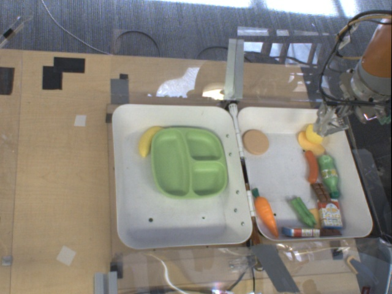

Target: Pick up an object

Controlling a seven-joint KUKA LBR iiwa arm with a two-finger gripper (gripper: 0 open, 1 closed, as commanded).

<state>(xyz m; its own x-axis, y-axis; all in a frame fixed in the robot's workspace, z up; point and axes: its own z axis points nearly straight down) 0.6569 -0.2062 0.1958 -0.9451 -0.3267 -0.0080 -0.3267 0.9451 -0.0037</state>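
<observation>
Two white bins (122, 182) sit side by side on a tan bench (55, 182). Claw (329, 125) hangs at the right bin's far edge, its grip state indeterminable. One yellow lemon (309, 139) lies just below-left of it; one green tray (187, 162) and one banana (147, 141) lie far left. Grey carpet (153, 11) lies beyond.

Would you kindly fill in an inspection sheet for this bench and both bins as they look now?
Surface: wooden bench bearing left bin and right bin.
Job's things: left bin holds a green tray and banana; right bin holds a carrot, tan disc, green bottle, yellow fruit.
Clutter: nothing seen.
Grippers: gripper over the right bin's far corner, beside the yellow fruit.
Cables: black cables by the arm.
Surroundings: grey carpet.
</observation>
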